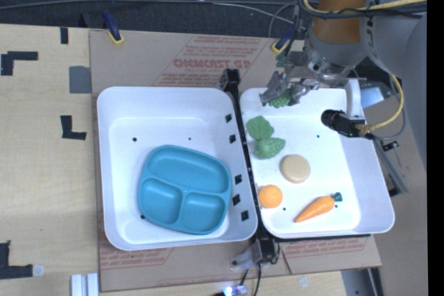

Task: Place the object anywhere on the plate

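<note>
The tool pinched a bumpy green broccoli floret above the right bin, well apart from the smooth blue three-compartment plate.

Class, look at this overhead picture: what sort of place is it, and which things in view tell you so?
Most likely a robotics lab test bench. A grey arm's gripper works above two white bins; toy food such as a carrot lies beside a blue plate; loose cables trail behind.
</note>
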You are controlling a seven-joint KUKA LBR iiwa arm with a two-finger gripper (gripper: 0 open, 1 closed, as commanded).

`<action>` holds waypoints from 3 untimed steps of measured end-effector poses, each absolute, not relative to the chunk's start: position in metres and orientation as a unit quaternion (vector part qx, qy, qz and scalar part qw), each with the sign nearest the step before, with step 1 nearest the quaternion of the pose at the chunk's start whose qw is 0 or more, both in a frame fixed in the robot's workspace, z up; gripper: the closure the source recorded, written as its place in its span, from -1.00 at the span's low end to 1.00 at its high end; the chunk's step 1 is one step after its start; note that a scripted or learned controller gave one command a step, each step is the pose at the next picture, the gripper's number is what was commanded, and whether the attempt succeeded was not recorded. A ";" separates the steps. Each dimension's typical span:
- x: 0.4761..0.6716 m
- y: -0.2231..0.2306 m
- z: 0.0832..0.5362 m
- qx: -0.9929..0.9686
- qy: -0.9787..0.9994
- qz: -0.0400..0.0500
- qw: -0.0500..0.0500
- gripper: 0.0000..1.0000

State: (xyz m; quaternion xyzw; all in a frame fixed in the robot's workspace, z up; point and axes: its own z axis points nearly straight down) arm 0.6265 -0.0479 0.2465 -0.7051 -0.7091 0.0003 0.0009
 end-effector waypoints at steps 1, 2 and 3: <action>0.600 0.004 0.249 -0.705 -0.709 0.001 0.002 1.00; 0.584 0.053 0.231 -0.706 -0.709 0.001 0.001 1.00; 0.561 0.104 0.217 -0.705 -0.709 0.002 0.002 1.00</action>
